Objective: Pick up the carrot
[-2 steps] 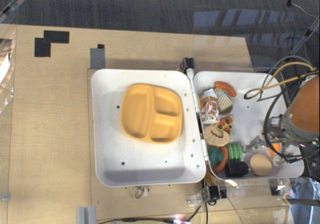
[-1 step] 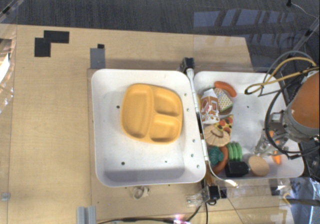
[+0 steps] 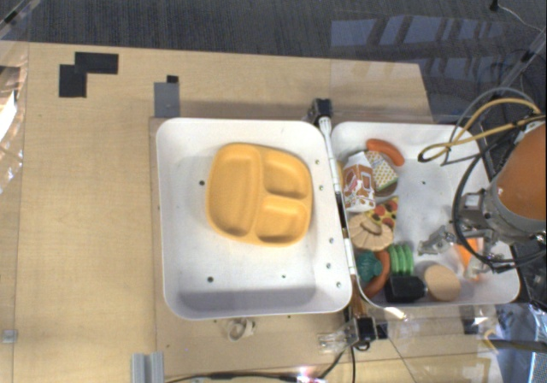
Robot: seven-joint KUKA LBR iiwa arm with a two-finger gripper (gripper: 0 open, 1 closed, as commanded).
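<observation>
Light falls evenly and fairly bright from above me, and the two white bins [image 3: 179, 202] come close to washing out. The yellow sectioned tray [image 3: 259, 193] casts only a soft, short shadow at its lower edge. A clear panel [image 3: 385, 56] over the far right of the worktop [image 3: 85, 227] carries pale blue reflections. Another glare streak sits at the left edge. My arm [image 3: 521, 185] looks slightly soft; the rest is reasonably sharp.

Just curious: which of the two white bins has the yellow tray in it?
The left shallow white bin: the yellow divided plastic tray lies there; the right white bin holds toy foods.
</observation>
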